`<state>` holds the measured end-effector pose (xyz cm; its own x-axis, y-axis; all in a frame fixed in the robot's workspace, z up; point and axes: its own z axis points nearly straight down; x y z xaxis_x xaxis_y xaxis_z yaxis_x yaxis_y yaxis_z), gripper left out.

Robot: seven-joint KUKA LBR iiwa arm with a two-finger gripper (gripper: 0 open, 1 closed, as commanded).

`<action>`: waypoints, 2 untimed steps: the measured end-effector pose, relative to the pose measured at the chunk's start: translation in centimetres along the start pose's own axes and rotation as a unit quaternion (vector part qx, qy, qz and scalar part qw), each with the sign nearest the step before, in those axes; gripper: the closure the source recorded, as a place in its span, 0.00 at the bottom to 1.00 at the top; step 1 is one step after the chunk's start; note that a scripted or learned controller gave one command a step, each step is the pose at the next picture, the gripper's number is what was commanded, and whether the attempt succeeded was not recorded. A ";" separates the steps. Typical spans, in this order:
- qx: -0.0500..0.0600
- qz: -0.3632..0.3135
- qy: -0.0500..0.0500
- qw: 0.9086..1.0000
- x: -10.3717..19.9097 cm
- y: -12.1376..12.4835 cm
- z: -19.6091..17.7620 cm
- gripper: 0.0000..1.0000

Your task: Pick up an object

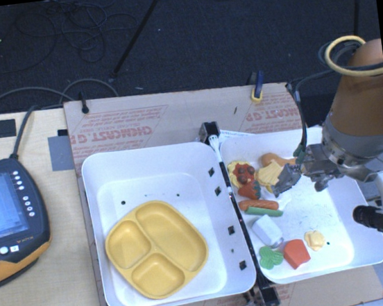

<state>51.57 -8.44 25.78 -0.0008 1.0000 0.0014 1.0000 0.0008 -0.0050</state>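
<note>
Arm over the toy-food bin

Left of the gripper (287, 178) sits a glossy yellow divided tray (156, 248); its dark fingers seem apart, just beside a pale cheese wedge (271, 172), a red block (296, 253) lying below.

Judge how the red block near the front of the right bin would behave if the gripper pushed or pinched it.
The red block looks solid with flat faces, so it probably stays rigid and slides rather than rolls. It looks like toy plastic, likely light, and may skid on the smooth bin. The green piece touches it, so a push would probably move both.
</note>
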 end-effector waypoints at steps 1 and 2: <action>0.001 0.000 0.000 1.000 -0.1 0.0 -1.0 1.00; -0.004 -0.003 0.000 1.000 5.7 -4.0 -9.5 1.00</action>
<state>47.58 -2.76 35.32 -0.0058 1.0000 0.0021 1.0000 0.0058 0.0039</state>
